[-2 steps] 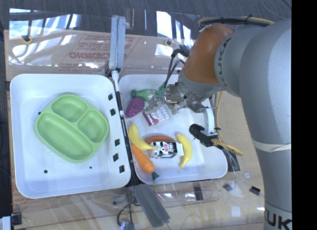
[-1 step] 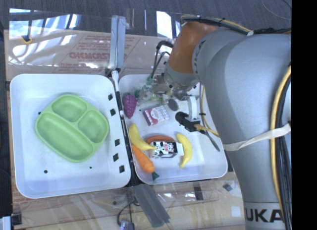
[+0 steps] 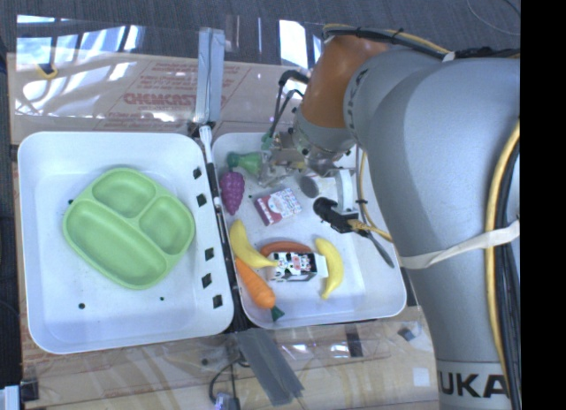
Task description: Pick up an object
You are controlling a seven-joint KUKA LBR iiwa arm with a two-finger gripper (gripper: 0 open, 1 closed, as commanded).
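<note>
Above the green object [image 3: 248, 163], the gripper [image 3: 281, 163] is being positioned; finger state cannot be told, nothing yet lifted.

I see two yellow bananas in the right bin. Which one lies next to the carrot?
The left yellow banana, by the bin's left wall, its lower end touching the orange carrot. The other banana lies right of the black-and-white carton.

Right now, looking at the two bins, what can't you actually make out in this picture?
- Pincer: camera view, its tips blur into the clutter, so its grip is unreadable.
- Right bin: the grey arm covers its right side.
- Green item by the pincer: partly hidden, too blurred to name.
- Red packet and black-and-white box: print too small to read.
- Hot dog: mostly behind the box.
</note>
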